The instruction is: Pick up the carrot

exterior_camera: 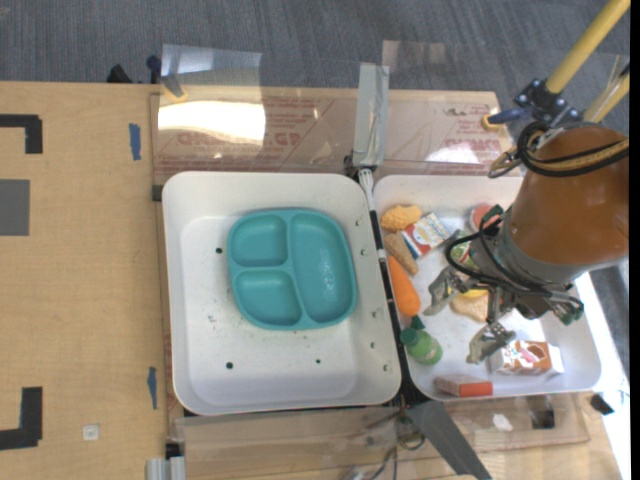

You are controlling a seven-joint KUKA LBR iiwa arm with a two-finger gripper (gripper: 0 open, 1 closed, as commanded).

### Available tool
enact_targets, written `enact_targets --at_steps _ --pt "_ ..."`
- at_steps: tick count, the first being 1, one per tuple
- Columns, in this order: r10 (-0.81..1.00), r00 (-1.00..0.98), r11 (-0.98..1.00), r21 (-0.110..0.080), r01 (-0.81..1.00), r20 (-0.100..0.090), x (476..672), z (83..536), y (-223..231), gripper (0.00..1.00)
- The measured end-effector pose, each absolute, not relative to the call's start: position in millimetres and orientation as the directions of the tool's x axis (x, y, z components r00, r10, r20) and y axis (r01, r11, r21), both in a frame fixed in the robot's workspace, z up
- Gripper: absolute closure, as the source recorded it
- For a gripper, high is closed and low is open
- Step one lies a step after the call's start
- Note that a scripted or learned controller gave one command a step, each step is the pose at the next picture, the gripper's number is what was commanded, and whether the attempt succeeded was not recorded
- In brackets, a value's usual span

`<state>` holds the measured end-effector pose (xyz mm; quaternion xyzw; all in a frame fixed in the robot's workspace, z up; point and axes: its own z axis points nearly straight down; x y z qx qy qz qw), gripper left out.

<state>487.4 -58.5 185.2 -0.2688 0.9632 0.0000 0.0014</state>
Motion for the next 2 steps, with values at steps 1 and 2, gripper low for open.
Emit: enact_targets --at_steps 1,2 --pt "-0.362 -0.932 0.932 0.004 -0.362 0.004 516.5 108 -92 0.00" --pt "-0.414 -0.910 0.910 -0.005 -0.414 -0.011 549.6 91 -92 0.00"
